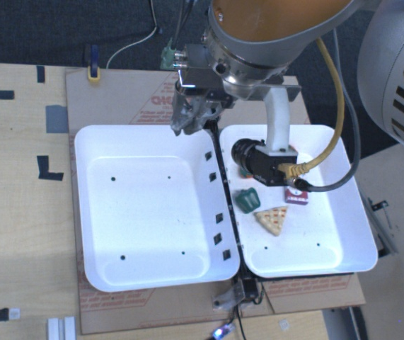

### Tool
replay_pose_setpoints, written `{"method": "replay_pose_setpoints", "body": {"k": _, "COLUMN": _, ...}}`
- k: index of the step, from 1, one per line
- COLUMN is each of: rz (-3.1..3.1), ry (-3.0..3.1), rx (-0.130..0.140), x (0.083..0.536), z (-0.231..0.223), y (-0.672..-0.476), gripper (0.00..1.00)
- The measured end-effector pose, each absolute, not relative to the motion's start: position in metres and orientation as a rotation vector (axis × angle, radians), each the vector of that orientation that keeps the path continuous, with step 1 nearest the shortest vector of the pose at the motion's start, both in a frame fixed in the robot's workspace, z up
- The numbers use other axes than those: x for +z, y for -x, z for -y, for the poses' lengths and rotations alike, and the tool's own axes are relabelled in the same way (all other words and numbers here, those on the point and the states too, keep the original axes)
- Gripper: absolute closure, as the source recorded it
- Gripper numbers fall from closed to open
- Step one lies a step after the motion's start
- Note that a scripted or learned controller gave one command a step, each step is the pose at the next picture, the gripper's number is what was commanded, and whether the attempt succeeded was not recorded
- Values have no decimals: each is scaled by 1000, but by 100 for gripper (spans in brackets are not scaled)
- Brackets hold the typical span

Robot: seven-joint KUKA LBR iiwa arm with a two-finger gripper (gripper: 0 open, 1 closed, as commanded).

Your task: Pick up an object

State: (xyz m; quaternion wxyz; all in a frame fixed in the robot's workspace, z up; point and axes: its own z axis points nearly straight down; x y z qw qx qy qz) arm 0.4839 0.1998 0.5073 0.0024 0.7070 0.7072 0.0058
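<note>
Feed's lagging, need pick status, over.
Gripper up at the divider's far end. Green piece, tan wedge loose in right bin. Nothing covering them.

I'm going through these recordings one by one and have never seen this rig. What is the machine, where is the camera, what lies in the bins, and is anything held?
The big grey and orange shape is a robot arm reaching in from the right. One fixed camera looks down at a slant on two shallow white bins side by side, the left bin and the right bin. The arm's gripper hangs over the far end of the wall where they meet. In the right bin lie a green piece, a tan wedge and a small purple and white item. I cannot tell from this picture whether the gripper holds anything.
</note>
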Motion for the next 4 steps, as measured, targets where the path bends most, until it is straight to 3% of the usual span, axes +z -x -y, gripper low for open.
{"method": "replay_pose_setpoints", "body": {"k": 1, "rz": -2220, "ry": -2218, "rx": 6, "x": 536, "z": -222, "y": -542, "gripper": 100}}
{"method": "replay_pose_setpoints", "body": {"k": 2, "rz": -2230, "ry": -2223, "rx": -27, "x": 393, "z": -234, "y": -485, "gripper": 100}}
{"method": "replay_pose_setpoints", "body": {"k": 3, "rz": -2218, "ry": -2226, "rx": -8, "x": 386, "z": -170, "y": -483, "gripper": 100}}
{"method": "replay_pose_setpoints", "body": {"k": 4, "rz": -2225, "ry": -2220, "rx": -7, "x": 373, "z": -197, "y": -483, "gripper": 100}}
